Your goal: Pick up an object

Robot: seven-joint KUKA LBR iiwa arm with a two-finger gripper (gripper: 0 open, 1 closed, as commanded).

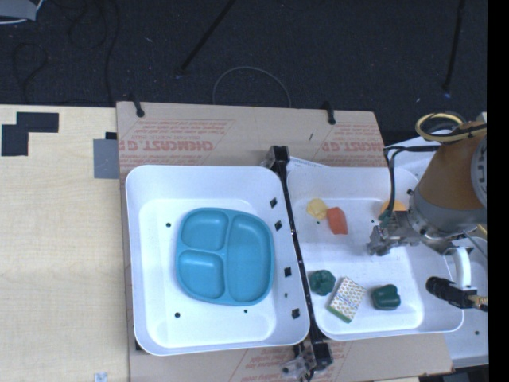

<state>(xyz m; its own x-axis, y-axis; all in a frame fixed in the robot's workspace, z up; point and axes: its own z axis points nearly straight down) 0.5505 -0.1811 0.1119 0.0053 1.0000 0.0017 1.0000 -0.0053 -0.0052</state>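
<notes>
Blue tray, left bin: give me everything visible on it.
The blue tray is a rounded, glossy plate that looks like plastic, moulded into three compartments: one long section on its right side and two smaller ones on its left. It lies flat, right side up, near the middle of the left bin, on the bin's floor. Nothing sits in its compartments, and nothing else touches it.

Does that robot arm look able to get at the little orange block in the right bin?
Probably yes. The orange block lies bare beside a yellow piece, nothing on top, and the gripper sits over the same bin, just to its right.
</notes>
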